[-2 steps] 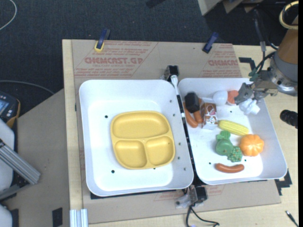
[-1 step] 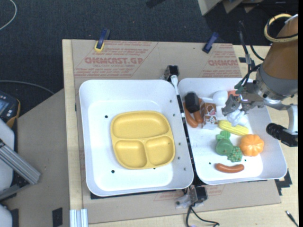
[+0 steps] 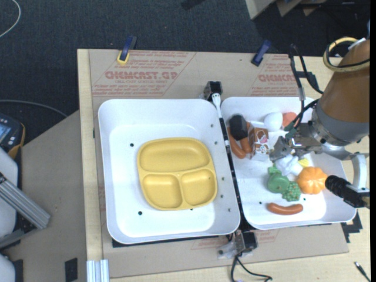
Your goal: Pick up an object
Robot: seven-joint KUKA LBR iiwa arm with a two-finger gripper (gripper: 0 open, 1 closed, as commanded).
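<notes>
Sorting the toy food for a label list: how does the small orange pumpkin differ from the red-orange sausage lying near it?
The small orange pumpkin is round and squat; the red-orange sausage is long and thin. The pumpkin is lighter orange, the sausage redder. The pumpkin sits farther right, the sausage nearer the front rim. Both lie in the right white bin.

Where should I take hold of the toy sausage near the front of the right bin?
Grip the toy sausage across its narrow middle, coming straight down from above. It lies flat and roughly left-to-right, with bare floor in front; the green toy sits close behind.
</notes>
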